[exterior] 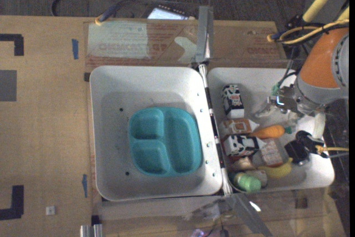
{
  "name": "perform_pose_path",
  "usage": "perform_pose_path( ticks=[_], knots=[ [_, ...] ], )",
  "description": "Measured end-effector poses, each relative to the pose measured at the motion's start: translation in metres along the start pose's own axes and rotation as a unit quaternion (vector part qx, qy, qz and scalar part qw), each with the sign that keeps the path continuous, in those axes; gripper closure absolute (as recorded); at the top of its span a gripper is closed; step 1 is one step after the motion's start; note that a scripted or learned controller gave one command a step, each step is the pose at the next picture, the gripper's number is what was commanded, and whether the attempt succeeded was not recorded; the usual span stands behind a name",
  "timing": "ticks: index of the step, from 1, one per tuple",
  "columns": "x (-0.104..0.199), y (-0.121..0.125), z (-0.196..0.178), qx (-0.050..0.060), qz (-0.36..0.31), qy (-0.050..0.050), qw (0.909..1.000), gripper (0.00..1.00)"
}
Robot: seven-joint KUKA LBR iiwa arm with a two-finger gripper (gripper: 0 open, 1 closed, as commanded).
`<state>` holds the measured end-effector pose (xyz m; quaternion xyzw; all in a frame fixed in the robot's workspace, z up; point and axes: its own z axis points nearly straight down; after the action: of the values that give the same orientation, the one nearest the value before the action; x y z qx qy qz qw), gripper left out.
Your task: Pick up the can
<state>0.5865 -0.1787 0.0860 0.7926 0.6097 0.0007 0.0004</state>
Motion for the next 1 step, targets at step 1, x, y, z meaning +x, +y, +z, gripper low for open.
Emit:
perform_pose_path(
  ticks=[1],
  knots=[
    [0.0072, 0.0535, 0.0006, 0.001, 0.086, 0.0, 0.9963, 0.0]
  ],
)
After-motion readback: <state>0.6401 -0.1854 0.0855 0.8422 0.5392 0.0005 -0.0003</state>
